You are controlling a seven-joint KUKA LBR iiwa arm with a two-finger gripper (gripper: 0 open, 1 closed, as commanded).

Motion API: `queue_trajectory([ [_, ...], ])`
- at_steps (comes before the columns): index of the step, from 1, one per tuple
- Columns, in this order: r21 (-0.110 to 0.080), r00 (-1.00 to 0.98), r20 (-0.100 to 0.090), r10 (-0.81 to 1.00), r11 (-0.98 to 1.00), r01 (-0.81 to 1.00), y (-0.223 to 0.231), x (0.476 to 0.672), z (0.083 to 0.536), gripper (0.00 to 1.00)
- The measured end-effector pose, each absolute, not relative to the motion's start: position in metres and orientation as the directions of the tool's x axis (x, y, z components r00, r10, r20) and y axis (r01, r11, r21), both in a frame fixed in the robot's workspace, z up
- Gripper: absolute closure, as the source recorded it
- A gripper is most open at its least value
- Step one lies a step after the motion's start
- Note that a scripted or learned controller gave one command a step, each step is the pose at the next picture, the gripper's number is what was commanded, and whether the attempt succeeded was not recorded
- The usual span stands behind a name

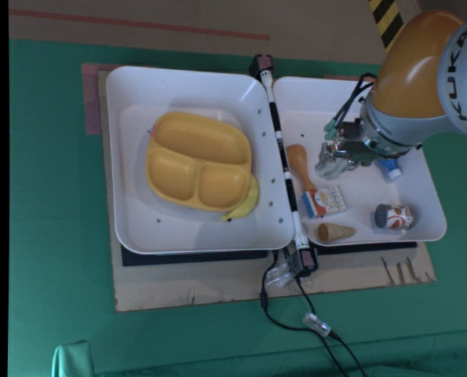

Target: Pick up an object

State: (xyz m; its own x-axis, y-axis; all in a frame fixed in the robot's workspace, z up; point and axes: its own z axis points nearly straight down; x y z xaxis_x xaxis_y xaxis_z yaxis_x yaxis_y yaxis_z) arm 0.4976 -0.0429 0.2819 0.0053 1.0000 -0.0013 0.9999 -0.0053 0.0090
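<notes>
Nearest in the right bin (433,210), a small cone (335,231) and a little can (393,217) lie by the near rim. Just beyond, a printed carton (326,201) touches a wooden-handled piece (299,163). Claw (331,161) hovers above them, its opening impossible to tell. Over in the left bin (131,210), a yellow divided tray (199,161) partly covers a banana (247,203).

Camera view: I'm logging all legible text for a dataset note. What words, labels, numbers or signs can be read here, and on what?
"KUK": grey letters running down the grey KUKA arm at the frame's edge, cut off.
Small printed card packet in the right white bin: coloured print, too blurred to read.
Small printed can: label too blurred.
Yellow-and-black hazard stripes on the floor: no text.
</notes>
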Motion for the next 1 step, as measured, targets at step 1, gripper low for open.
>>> queue_trajectory([
  [1,0.013,0.006,-0.003,1.000,-0.006,1.000,-0.0448,0.5564,0.3250,1.00],
])
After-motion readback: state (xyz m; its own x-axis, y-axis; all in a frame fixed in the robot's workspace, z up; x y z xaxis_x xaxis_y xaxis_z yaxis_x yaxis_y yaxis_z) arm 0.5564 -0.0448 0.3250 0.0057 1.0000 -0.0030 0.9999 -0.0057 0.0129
